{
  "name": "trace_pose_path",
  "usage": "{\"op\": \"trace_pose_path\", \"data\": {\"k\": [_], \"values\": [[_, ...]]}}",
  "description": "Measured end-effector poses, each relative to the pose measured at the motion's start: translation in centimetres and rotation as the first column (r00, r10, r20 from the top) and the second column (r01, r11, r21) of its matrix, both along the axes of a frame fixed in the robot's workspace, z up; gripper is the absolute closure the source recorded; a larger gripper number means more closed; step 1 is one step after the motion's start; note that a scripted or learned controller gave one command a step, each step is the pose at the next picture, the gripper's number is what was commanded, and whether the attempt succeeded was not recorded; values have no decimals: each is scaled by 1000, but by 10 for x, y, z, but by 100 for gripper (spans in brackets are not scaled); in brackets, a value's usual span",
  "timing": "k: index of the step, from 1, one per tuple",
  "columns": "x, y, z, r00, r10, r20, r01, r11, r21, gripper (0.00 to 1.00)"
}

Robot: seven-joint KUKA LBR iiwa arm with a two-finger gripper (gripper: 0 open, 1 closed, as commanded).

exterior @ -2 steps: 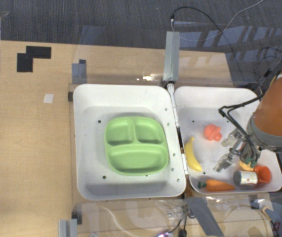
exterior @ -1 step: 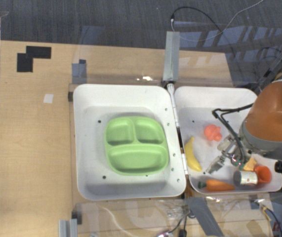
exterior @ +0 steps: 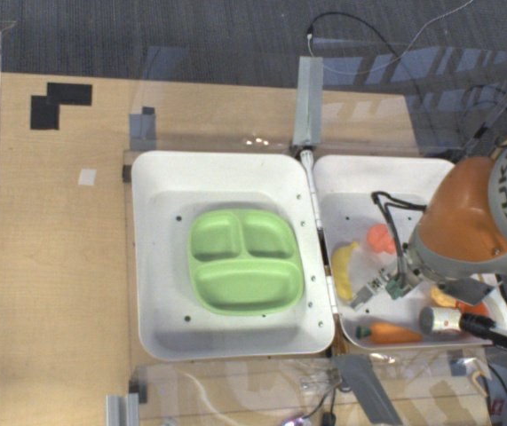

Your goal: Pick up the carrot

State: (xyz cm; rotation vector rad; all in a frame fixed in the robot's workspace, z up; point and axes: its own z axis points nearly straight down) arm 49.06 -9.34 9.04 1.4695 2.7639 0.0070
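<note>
The pale wooden worktop (exterior: 58, 264) carries two shallow white plastic bins side by side, with dark grey ribbed carpet (exterior: 191, 16) beyond its far edge and black square markers (exterior: 58, 103) near its far left corner. The left bin (exterior: 151, 238) holds a glossy lime-green plastic plate (exterior: 244, 260) with rounded corners and three compartments, set near the bin's middle. In the right bin (exterior: 342, 180), the small orange carrot (exterior: 393, 333), tapered with a green stub, lies along the near edge. A yellow banana-shaped toy (exterior: 344, 269) lies by the bin's left wall, and a soft coral-pink rounded piece (exterior: 379, 238) sits just beside it. The metal two-finger gripper (exterior: 370, 291) hangs near the banana-shaped toy, above the carrot's place and apart from it; whether its fingers are spread or closed I cannot tell
</note>
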Motion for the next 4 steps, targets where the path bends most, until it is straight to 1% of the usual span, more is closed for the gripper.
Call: {"op": "trace_pose_path", "data": {"k": [1,2,3,4], "values": [[-2,-43,6,931,365,-6,-365,931,-2,0],[1,3,2,986,167,3,-167,986,-4,0],[5,-31,63,927,-375,-6,375,927,2,0],[0,-7,0,988,-152,1,152,988,1,0]]}}
